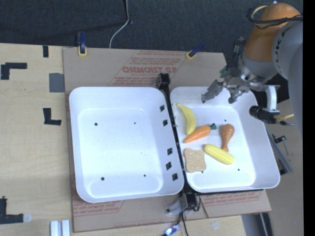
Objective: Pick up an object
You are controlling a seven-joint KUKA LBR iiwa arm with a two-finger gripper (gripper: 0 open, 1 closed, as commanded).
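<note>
The right bin [246, 178] holds several toy foods. A yellow banana [187, 118] lies near its left wall, with an orange carrot [198, 133] just below it. A brown chicken drumstick [227, 134] sits to the right. A yellow corn cob [218, 154] and a slice of bread [195, 160] lie toward the front. My gripper [222, 94] hangs open above the bin's back edge, its two fingers spread with nothing between them. It is above and to the right of the banana, apart from every item.
The left bin [118, 141] stands beside the right one, joined by a black hinge strip [170, 136]. Both rest on a cardboard sheet [142, 68] clamped at the back. The grey and orange arm [268, 33] reaches in from the upper right.
</note>
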